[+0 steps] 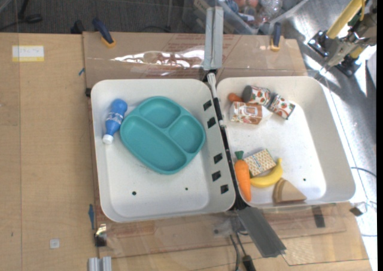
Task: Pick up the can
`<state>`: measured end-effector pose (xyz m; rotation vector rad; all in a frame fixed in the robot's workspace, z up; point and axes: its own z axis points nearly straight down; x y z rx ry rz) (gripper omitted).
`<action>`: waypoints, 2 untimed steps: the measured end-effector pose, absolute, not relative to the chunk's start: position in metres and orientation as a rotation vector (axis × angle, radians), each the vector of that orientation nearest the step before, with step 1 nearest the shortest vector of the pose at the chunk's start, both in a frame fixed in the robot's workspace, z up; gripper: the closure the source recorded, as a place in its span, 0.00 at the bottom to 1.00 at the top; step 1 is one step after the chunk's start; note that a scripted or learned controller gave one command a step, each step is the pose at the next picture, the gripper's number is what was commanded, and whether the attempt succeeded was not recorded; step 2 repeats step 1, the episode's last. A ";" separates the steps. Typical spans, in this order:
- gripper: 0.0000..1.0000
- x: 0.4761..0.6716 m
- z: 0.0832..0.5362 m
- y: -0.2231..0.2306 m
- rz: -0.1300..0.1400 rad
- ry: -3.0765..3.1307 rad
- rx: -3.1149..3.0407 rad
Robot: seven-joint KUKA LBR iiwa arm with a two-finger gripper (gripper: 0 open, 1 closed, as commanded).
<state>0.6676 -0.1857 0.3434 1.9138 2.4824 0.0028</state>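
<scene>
Toward the far side of the right bin lies the can, on its side, with a red-and-white label, touching two similar packs. Nearer the front of that bin are a carrot, a banana and a brown wedge. Over in the left bin rest a teal plate and a blue bottle. How my jaws stand, I cannot tell.

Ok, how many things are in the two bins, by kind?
Plate: 1
Bottle: 1
Red-and-white packs: 3
Carrot: 1
Banana: 1
Checked block: 1
Brown wedge: 1
Total: 9
</scene>
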 end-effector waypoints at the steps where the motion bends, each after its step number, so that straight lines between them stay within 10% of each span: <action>1: 1.00 0.669 0.356 -0.182 0.004 2.484 1.901; 2: 1.00 0.669 0.356 -0.182 0.004 2.484 1.901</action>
